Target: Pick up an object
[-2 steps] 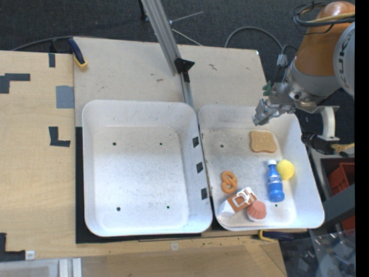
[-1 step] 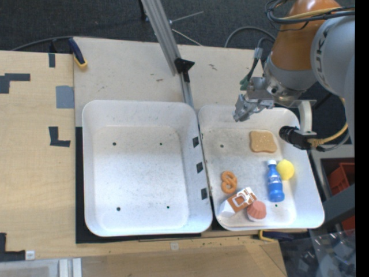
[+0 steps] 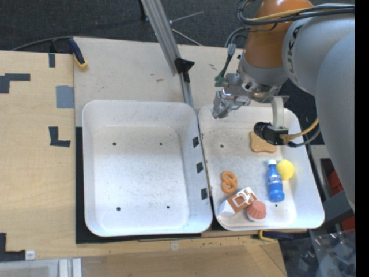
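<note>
In the camera view, my hand (image 3: 221, 109) hangs over the far left corner of the right bin (image 3: 230, 140), close to the rim where this bin meets the left bin (image 3: 138, 166). The angle does not let me judge it, so I cannot tell if my hand is wide or narrow.

The things I may pick all lie in the right bin, and my hand touches none of them. A flat tan piece (image 3: 260, 145) lies toward the far right side, apart from my hand. Nearer to the camera, a yellow ball (image 3: 286, 169) lies just beside the cap end of a blue bottle (image 3: 275, 183), which lies on its side. Left of the bottle is an orange pretzel (image 3: 229, 181). Just below the pretzel lies an orange box (image 3: 242, 199), and a pink shell (image 3: 257, 211) touches it at the near rim.

Both bins stand side by side on the surface (image 3: 29, 172).
</note>
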